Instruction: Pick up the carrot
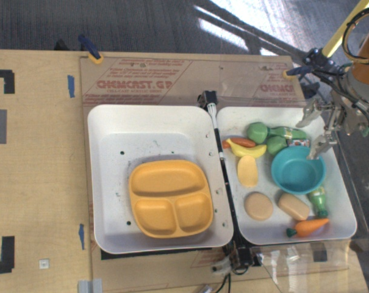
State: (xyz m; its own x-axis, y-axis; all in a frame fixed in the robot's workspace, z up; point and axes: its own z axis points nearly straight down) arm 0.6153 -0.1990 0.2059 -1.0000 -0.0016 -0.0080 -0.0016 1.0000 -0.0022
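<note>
Camera view: cardboard (141,81) reads "CHEMCAST GP", carrot (308,227) in bin, claw (321,140) state unclear.

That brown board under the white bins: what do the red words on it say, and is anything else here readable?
"CHEMCAST GP", as far as it reads, in red on the brown board, left; smaller lines around it too blurred.
Red print on the board's right end: partly hidden, unreadable.
Label on the green bottle: too small to read.
</note>
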